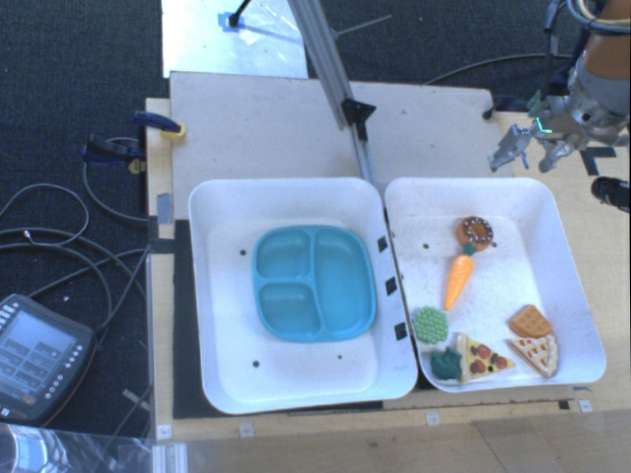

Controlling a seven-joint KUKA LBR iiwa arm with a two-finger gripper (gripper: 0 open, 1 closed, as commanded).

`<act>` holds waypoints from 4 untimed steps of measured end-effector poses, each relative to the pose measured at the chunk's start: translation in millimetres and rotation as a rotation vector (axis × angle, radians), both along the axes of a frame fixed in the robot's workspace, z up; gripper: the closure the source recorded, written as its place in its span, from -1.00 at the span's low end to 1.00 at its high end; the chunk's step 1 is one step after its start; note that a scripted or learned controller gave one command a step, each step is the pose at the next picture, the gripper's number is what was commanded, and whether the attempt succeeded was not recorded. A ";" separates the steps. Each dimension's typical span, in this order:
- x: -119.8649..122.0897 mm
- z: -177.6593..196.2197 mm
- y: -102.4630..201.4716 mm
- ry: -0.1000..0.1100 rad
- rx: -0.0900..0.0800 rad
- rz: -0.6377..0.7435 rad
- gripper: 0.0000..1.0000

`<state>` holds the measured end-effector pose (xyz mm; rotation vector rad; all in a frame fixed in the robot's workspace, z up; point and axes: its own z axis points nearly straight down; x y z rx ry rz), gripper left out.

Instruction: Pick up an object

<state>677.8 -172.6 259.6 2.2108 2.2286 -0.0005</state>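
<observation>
While the arm reaches in at the far right, its tool hangs above the table just beyond the far right corner of the right bin, with its fingers spread apart and nothing between them. All the toy foods lie in the right bin, apart from the tool. A chocolate doughnut sits toward the far middle of that bin, and an orange carrot lies just nearer, its green top touching or almost touching the doughnut. Toward the near left corner a pale green round piece sits beside a darker green piece, and a pizza slice lies just right of them. Near the right wall an orange waffle rests next to a tan wedge, which looks like a sandwich, though I cannot tell for sure. The left bin holds a blue divided plate with three compartments, lying flat near its middle. A slanted metal pole crosses the far part of the table. On the dark floor to the left lie cables and a handheld control pad.
</observation>
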 end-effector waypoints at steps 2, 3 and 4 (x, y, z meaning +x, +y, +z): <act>-7.1 -114.5 -1.2 0.004 0.002 -0.006 -1.00; -7.5 -166.7 -0.7 0.004 0.002 -0.004 -1.00; -4.8 -151.2 -1.2 -0.005 0.000 -0.003 1.00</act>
